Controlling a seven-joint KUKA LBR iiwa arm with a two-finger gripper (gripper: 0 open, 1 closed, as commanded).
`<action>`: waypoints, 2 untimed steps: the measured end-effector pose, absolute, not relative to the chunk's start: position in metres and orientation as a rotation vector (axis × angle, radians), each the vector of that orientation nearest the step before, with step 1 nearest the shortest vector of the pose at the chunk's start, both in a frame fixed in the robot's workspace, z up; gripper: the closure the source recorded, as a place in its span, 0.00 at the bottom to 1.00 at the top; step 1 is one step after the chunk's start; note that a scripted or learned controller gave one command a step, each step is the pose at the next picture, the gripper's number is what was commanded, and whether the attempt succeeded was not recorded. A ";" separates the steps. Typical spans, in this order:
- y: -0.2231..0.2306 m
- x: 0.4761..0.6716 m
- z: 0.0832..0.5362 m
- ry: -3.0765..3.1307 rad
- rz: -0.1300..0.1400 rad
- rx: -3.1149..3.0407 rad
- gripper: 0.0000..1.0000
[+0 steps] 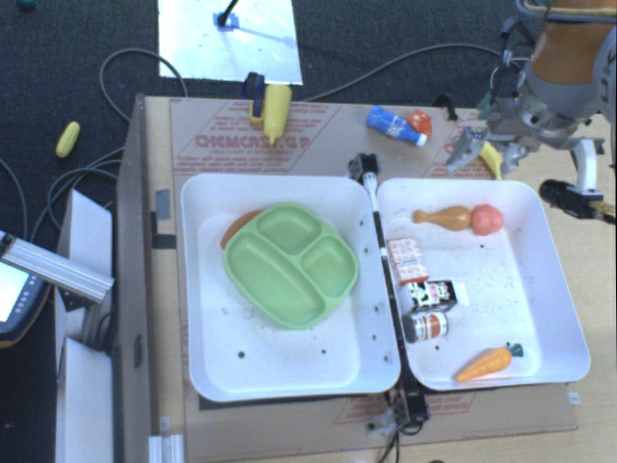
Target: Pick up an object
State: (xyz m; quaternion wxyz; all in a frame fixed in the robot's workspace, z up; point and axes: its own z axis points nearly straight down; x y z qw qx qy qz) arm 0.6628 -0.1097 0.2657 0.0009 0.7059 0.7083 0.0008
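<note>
I read the arm as parked high over the right bin's [554, 258] far right corner, likely so it can drop onto a target. Gripper [487, 148] hangs just past the far rim; a yellow piece [492, 159] sits at its tips, but I cannot tell whether it is pinched. Candidates lie in that bin: drumstick toy [461, 219] far, carrot [488, 362] near. The green tray [291, 263] sits in the left bin [207, 355].
</note>
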 end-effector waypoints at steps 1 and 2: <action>-0.159 0.633 0.150 2.223 -0.003 2.221 0.00; -0.179 0.643 0.084 2.222 -0.002 2.221 0.00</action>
